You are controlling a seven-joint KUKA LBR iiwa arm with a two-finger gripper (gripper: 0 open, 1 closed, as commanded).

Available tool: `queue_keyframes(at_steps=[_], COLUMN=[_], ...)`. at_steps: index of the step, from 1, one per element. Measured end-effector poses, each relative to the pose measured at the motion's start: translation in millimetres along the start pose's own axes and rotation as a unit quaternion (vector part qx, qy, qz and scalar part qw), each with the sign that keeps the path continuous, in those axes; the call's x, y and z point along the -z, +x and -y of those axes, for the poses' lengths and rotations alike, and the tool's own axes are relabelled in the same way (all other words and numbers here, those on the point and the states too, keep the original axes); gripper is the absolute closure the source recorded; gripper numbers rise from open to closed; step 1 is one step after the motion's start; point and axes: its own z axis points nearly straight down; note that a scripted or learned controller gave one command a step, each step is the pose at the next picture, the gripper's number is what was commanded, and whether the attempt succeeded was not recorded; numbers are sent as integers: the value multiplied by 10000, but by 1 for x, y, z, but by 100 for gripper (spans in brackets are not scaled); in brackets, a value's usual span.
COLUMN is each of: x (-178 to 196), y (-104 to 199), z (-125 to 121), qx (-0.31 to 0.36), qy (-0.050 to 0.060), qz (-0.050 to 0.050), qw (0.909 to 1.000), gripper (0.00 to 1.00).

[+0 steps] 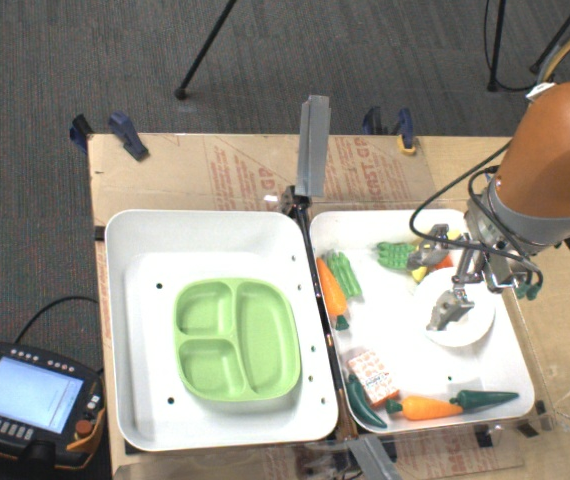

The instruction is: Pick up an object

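Observation:
My gripper (450,311) hangs over the right bin (521,360), just above a white round plate (470,330) near that bin's right side. Nothing shows in its grasp. Left of it lie a leafy green toy (395,255) and a small yellow and orange piece (431,261). An orange carrot (330,290) and green beans (345,273) rest along the bin's left wall. At the front lie a small printed box (370,370), a dark green pepper (359,400), a second carrot (423,407) and a green vegetable (485,399).
The left bin (135,258) holds a light green divided tray (237,340). A grey upright post (313,153) stands behind the bins' shared edge. The arm's orange band (550,153) and cables (445,208) reach over the right bin's back corner.

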Motion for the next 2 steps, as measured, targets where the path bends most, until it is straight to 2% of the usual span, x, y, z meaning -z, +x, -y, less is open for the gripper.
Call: queue_keyframes(at_steps=[1,2], x=[-171,-168], y=[-93,-93], z=[21,104], qx=[-617,-1468], qy=[-6,-9], qz=[4,17], qw=[9981,9892], gripper=[0,0])
